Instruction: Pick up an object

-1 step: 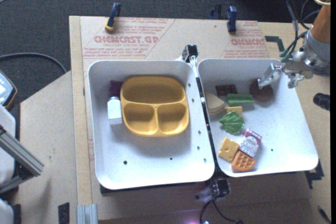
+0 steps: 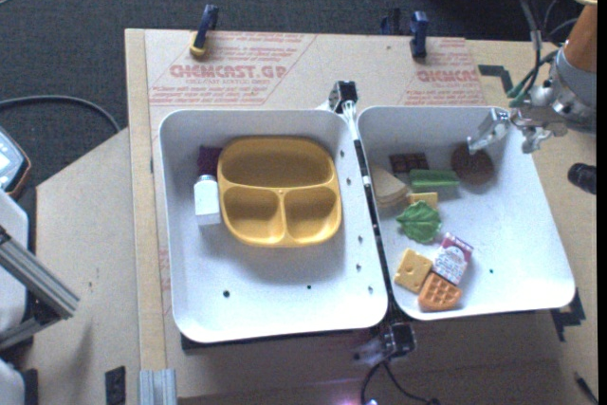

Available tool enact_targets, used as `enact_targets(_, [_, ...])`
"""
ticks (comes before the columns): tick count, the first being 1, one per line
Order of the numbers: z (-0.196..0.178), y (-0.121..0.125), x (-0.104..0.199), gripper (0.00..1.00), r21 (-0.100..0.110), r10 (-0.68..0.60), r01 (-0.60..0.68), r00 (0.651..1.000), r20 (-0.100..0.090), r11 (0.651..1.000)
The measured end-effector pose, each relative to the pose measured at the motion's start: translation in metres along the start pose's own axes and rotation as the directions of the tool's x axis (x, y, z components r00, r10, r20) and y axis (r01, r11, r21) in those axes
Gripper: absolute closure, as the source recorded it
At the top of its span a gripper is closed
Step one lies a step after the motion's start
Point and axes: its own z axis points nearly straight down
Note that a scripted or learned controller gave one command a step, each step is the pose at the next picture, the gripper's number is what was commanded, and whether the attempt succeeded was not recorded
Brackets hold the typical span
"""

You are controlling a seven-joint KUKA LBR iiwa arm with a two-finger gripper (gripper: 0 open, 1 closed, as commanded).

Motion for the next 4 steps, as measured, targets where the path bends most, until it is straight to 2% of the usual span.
enact_targets(1, [0.053, -0.010, -0.003, 0.00, 0.006, 0.001, -0.001, 1.000, -0.001, 1.000])
enact_targets(2, [0.117, -0.010, -0.002, 0.00, 0.007, 0.000, 0.000, 1.000, -0.002, 1.000])
enact_targets(3, [0.131, -0.010, -0.001, 0.00, 0.003, 0.000, 0.000, 1.000, -0.001, 1.000])
enact_targets(4, [0.119, -0.009, -0.001, 1.00, -0.001, 0.000, 0.000, 1.000, 0.001, 1.000])
